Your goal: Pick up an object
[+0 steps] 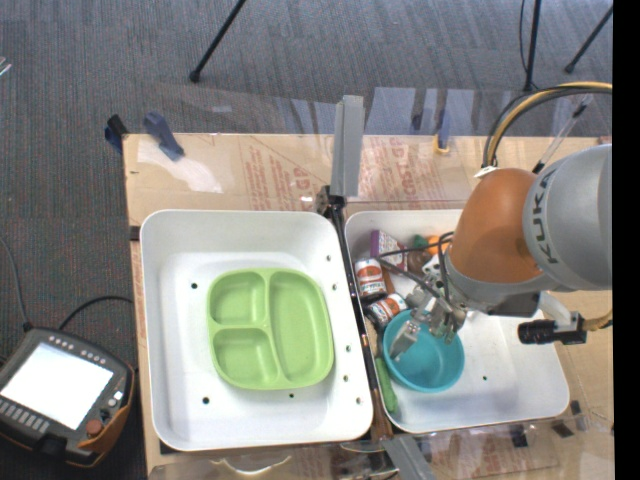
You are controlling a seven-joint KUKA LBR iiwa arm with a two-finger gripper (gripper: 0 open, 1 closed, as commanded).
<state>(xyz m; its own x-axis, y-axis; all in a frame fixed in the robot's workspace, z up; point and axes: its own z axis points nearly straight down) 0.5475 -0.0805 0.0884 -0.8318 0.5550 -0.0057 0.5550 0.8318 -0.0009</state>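
On the floor at the far left lies a control tablet [62, 396] with a bright screen. Next comes the left bin [160, 268], and in its middle a green plate [270, 328] with three compartments lies flat, well apart from the arm.

Between the two bins runs a dark divider. Just to its right, in the right bin [530, 393], a few small things lie close together near the left wall: two small bottles with brown and white labels [372, 280], one behind the other, and some small colored pieces behind them that are too small to name. A thin green stick [386, 396] lies along the left wall of this bin.

In front of the bottles stands a blue bowl [432, 363], upright, near the front left of the right bin. The gripper [425, 326] hangs over the back left rim of this bowl. The fingers look spread, with one metal finger reaching down at the rim, but I cannot tell if they really have hold of anything.

The bowl seems the likely thing to pick. I judge it is light, stiff plastic and a bit slippery, so the rim is the best place to pinch, one finger inside and one outside. The bottles are touching or almost touching the bowl, so they may be pushed.
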